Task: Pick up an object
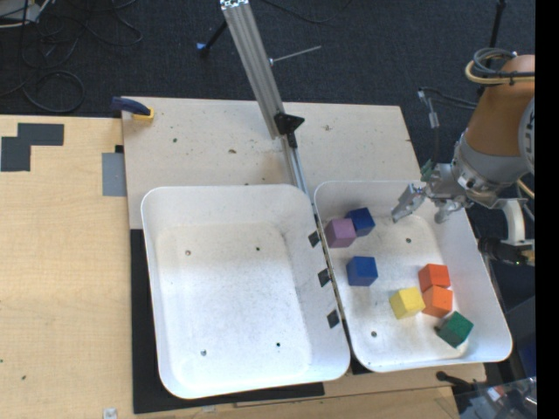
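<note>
Blocks lie scattered in the right bin [489,273], seven of them as we count in the single slanted overhead view. Taking that bin as a clock face, a purple block [341,230] sits at about ten o'clock, touching a dark blue block [361,220] just beyond it toward eleven. A second blue block [362,271] rests near the centre, slightly toward nine. At about four o'clock we see a tight cluster: a yellow block [406,302], an orange block [438,301] right beside it, and a red-orange block [434,277] touching the orange one from above. A green block [454,328] lies at five o'clock, close to the bin's near rim.

The arm [498,133] comes in from three o'clock, and its gripper [426,204] hangs over the far part of the right bin, at roughly one o'clock. Its two fingers [405,205] stand spread apart with nothing between them (we see only bare white bin floor in the gap). The nearest block to the fingers is the dark blue one, off toward nine o'clock from the fingertips and apart from them; the clustered blocks lie well toward six o'clock.

The left bin [157,234] sits beside the right one, their rims meeting along the middle. A slanted metal bar [258,68] rises at twelve o'clock behind the bins, on the pale bench [201,142].
</note>
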Controlling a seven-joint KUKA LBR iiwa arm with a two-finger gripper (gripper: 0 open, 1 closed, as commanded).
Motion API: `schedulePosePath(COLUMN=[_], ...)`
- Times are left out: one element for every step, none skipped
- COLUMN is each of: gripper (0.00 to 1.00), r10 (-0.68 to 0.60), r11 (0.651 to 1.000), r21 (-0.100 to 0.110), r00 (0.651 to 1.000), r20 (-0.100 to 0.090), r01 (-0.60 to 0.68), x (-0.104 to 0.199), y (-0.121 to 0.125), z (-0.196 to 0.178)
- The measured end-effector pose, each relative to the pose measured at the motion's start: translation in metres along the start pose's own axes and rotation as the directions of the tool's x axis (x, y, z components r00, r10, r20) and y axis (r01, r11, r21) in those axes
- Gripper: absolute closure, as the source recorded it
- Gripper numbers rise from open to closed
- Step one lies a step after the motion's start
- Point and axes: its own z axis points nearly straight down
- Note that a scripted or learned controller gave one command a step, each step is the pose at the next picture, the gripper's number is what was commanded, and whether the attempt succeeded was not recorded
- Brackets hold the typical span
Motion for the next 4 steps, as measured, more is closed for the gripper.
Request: schedulePosePath(gripper=[0.00, 0.00, 1.00, 1.00], r10=[0.001, 0.002, 0.005, 0.006], r11=[1.000, 1.000, 1.000, 1.000], r21=[0.001, -0.006, -0.006, -0.011], r00=[1.000, 1.000, 1.000, 1.000], r20=[0.000, 0.001, 0.001, 0.002], r01=[-0.001, -0.002, -0.005, -0.006], x=[-0.004, -0.003, -0.004, -0.005], y=[-0.002, -0.002, -0.002, -0.005], z=[0.064, 0.093, 0.082, 0.039])
